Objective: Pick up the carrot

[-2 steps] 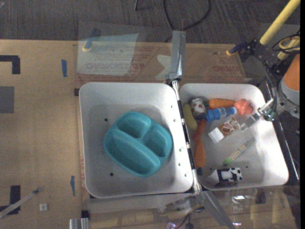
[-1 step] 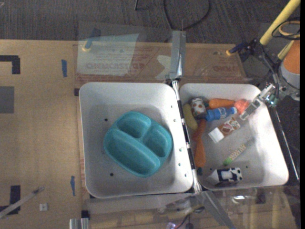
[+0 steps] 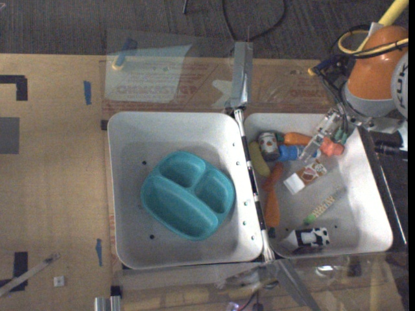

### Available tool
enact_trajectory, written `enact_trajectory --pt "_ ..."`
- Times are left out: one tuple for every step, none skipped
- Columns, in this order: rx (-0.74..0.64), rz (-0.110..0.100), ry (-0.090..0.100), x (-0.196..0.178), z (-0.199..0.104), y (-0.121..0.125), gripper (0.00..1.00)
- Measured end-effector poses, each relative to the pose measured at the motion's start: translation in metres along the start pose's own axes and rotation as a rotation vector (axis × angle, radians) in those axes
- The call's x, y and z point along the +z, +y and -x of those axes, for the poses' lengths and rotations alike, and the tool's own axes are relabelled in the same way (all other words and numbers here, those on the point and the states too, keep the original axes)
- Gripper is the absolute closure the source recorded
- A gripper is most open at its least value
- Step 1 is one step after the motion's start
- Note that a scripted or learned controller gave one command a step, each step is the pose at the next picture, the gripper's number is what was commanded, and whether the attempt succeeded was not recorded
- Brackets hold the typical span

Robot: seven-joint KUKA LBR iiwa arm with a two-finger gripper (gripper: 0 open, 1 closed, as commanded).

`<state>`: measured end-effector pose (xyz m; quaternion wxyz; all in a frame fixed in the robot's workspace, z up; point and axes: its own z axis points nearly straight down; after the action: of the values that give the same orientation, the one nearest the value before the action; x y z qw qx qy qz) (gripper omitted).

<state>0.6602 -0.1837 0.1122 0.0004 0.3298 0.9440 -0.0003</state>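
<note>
Camera view: one slanted look down on both bins, with the arm (image 3: 376, 63) reaching in from the right.
Gripper: the gripper (image 3: 322, 138) hangs low over the upper part of the right bin (image 3: 373, 193); the fingers are pale and blurred, so whether they are parted or closed cannot be told, and nothing is clearly seen between them.
Near the gripper: a small orange-red piece (image 3: 332, 148) lies just beside it on the right, a blue piece (image 3: 289, 152) just to its left, and an orange piece (image 3: 297, 137) above that.
Carrot: the carrot (image 3: 272, 198), long and orange, lies in the left part of the right bin, running from near the blue piece down toward the bin's lower edge, apart from the gripper.
Beside the carrot: a yellowish oblong item (image 3: 259, 159) lies near the bin's left wall, and a small white block (image 3: 293, 184) sits to the carrot's right.
Lower right bin: a black-and-white toy (image 3: 313, 237) rests near the bottom edge.
Left bin: the left bin (image 3: 130, 238) holds a teal divided plate (image 3: 188, 194) with three compartments, set at a tilt.
</note>
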Motion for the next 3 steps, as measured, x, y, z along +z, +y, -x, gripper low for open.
enact_trajectory --pt "-0.032 -0.007 0.002 0.024 -0.026 0.031 0.00" --pt "-0.032 -0.004 0.000 0.014 -0.026 0.031 1.00" --pt "-0.030 -0.001 -0.005 0.003 -0.024 0.031 1.00"
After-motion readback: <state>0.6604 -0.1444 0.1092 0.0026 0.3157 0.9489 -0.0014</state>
